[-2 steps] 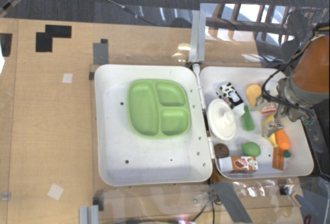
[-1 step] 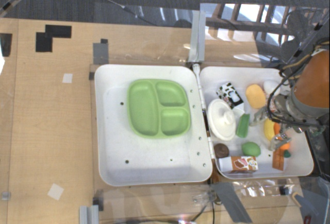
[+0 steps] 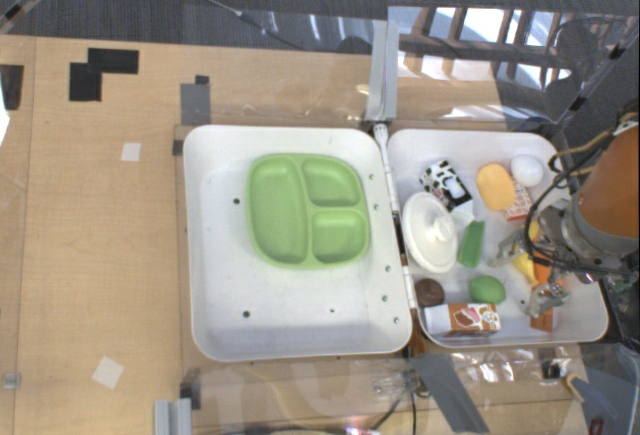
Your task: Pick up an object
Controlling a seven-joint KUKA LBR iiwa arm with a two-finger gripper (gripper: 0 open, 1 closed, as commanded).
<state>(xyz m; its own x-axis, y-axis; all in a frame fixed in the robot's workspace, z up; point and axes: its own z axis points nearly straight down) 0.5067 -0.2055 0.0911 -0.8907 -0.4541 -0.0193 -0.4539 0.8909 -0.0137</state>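
Hovering over right bin: gripper, finger state can't tell; yellow item just beside it; green ball and white bowl left of it.

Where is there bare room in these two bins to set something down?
In the left bin, bare white floor borders the green divided tray, widest along the near edge and left side. The right bin is crowded: white bowl, cow toy, orange piece, green ball, and the arm on its right.
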